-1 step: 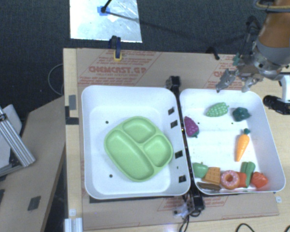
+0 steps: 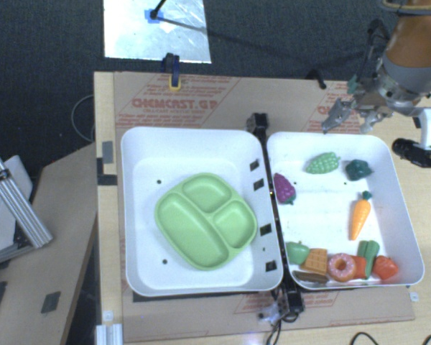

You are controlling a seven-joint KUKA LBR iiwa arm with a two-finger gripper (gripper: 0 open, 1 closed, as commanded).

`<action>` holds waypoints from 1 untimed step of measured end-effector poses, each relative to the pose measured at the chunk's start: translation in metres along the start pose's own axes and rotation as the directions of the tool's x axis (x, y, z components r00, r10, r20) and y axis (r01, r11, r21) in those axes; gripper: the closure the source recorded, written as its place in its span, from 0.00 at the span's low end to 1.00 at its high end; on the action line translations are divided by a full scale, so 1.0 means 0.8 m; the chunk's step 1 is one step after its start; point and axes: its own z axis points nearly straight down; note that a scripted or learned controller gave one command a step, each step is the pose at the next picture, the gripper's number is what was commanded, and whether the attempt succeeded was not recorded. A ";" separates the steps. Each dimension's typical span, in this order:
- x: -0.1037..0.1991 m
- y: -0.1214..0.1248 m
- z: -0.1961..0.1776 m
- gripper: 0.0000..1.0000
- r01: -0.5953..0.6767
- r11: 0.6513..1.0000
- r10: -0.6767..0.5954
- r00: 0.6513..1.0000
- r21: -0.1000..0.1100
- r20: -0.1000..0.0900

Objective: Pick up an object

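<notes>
My gripper [image 2: 353, 118] hangs above the far rim of the right bin [image 2: 406, 214], open, with nothing between its fingers. Below it in that bin lie a light green bumpy fruit [image 2: 322, 164] and a dark green piece [image 2: 358, 169]. A purple grape bunch [image 2: 284, 188] rests by the bin's left wall and an orange carrot [image 2: 358, 218] lies right of the middle. Along the near wall sit a green pepper [image 2: 297, 251], a brown waffle [image 2: 316, 260], a pink donut [image 2: 341, 267] and a red tomato [image 2: 385, 267].
The left bin [image 2: 140, 192] holds a light green divided plate [image 2: 205, 221]. A black divider with clips [image 2: 266, 192] runs between the bins. A silvery sheet [image 2: 156, 20] lies on the dark floor beyond the bench.
</notes>
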 end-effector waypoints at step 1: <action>0.002 -0.009 0.054 0.00 -0.002 1.000 0.002 1.000 -0.001 0.001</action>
